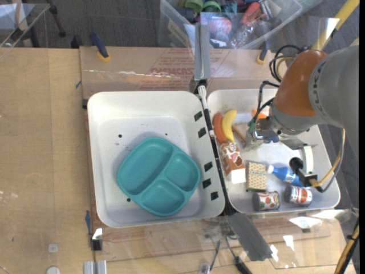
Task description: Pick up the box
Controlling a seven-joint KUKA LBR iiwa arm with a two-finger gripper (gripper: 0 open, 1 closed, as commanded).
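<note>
A small box [256, 176] with a pale patterned face lies near the front of the right bin [329, 153], tilted against a white card. A red-brown carton [231, 155] lies just to its left, along the divider. My gripper [255, 133] hangs low over the middle of the right bin, behind the small box and right of the carton. It sits under the orange wrist band [299, 84]. I see nothing held in it.
A yellow banana [228, 124] and an orange carrot-like piece [218, 128] lie at the back left of the right bin. A blue bottle [283, 173] and two cans [267, 200] [300, 195] lie at its front. A teal divided plate [159, 176] fills the left bin [108, 147].
</note>
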